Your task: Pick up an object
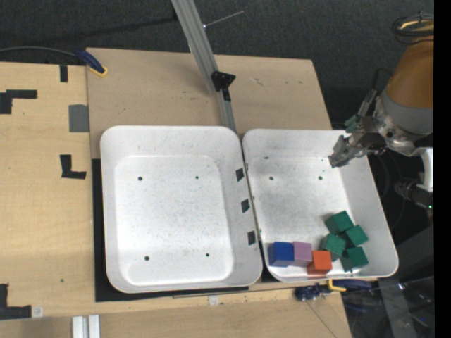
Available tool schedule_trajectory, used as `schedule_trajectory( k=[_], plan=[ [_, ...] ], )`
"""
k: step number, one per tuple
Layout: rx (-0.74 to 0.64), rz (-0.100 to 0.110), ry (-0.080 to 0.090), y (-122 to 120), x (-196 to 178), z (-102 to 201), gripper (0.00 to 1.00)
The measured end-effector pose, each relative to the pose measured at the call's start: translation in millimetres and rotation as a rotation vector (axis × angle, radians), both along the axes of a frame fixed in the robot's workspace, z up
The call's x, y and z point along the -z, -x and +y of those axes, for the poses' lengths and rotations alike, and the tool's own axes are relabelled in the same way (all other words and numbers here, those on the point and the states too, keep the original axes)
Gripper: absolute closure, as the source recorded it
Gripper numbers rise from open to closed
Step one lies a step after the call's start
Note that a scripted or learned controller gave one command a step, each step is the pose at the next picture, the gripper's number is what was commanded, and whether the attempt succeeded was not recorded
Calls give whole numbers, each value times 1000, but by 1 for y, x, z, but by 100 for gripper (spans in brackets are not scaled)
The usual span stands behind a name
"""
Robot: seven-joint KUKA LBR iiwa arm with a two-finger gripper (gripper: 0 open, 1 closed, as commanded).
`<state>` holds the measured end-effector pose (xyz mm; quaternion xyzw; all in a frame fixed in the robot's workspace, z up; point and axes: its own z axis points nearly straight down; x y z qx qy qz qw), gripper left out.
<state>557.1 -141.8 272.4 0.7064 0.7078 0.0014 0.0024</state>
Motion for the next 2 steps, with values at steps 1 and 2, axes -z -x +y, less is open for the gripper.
schedule_trajectory(
  k=[1,2],
  plan=[
    [-5,6,-3,-22,10,59,100],
    [-5,7,-3,-47,25,114,100]
  ],
)
